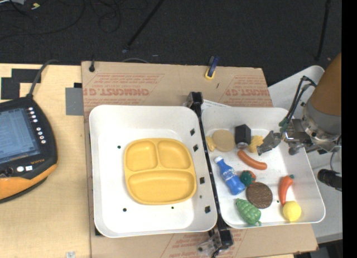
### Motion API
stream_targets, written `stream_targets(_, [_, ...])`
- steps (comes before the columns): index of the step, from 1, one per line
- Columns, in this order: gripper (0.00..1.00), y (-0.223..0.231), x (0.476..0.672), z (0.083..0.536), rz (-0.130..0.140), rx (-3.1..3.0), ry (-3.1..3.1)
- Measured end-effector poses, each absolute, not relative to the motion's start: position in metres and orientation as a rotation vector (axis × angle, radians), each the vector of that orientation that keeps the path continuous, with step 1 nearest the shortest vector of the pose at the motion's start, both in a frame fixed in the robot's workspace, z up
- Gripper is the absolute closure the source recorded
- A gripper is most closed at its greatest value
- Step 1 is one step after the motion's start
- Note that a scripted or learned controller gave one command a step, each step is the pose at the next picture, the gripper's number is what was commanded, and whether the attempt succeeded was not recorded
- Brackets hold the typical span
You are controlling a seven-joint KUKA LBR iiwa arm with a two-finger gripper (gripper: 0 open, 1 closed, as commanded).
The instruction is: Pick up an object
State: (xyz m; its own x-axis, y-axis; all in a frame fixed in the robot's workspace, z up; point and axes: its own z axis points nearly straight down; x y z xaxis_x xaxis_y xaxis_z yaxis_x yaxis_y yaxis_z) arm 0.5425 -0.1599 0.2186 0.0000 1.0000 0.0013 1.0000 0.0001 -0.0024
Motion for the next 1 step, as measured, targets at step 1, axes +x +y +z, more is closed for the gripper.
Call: stream_targets(1, [0.0,-0.1854,0.5279,0.1157,-0.007,-2.228,-2.227])
